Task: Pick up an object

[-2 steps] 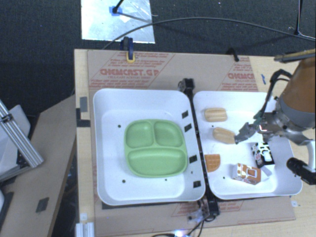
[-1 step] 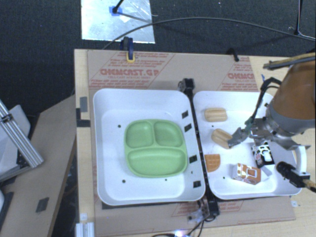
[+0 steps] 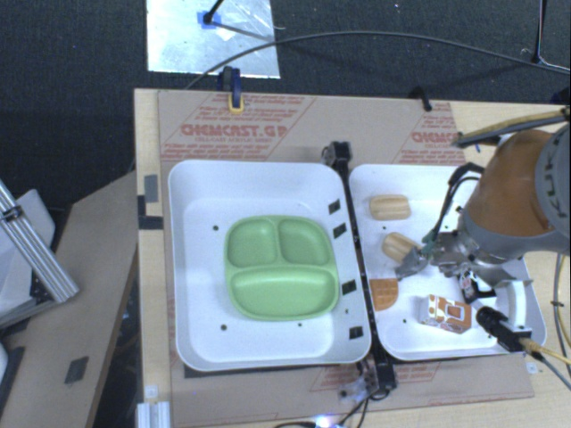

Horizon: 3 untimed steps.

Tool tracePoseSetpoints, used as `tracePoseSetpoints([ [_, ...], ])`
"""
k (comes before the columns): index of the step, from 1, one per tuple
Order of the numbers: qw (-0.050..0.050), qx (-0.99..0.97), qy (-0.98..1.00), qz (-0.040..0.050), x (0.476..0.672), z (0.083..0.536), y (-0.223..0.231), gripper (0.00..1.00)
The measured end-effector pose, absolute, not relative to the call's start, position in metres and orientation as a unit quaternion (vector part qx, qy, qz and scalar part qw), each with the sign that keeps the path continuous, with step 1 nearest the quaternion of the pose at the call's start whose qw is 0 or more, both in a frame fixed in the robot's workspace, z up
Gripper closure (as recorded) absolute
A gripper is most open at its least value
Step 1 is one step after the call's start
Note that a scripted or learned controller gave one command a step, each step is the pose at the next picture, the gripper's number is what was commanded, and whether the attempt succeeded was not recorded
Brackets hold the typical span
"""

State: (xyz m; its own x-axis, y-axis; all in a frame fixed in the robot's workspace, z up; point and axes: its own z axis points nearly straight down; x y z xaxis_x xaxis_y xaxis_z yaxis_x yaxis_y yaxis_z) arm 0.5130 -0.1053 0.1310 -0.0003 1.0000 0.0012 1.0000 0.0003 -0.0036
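Observation:
The right bin (image 3: 500,350) holds a tan bread-like piece (image 3: 389,207) near its back. A second tan piece (image 3: 397,243) lies at mid-left, a flat orange piece (image 3: 384,293) by the left wall, and a small orange-and-white box (image 3: 446,314) at the front. My gripper (image 3: 411,262) reaches in from the right and sits low, right beside the second tan piece, at its lower right edge. The arm's orange band (image 3: 513,190) and grey wrist cover the bin's right side.
The left bin (image 3: 192,239) holds a green divided plate (image 3: 282,267). Black clips line the divider (image 3: 350,239) between the bins. Cables hang off the wrist over the right bin's front right corner.

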Motion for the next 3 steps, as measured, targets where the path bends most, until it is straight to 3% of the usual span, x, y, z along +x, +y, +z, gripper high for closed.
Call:
tracePoseSetpoints([
  [1,-0.001,-0.707,-0.707,-0.0007,0.515,0.145,-0.106,1.0],
  [3,-0.003,-0.706,-0.709,-0.002,0.518,0.237,-0.11,1.0],
])
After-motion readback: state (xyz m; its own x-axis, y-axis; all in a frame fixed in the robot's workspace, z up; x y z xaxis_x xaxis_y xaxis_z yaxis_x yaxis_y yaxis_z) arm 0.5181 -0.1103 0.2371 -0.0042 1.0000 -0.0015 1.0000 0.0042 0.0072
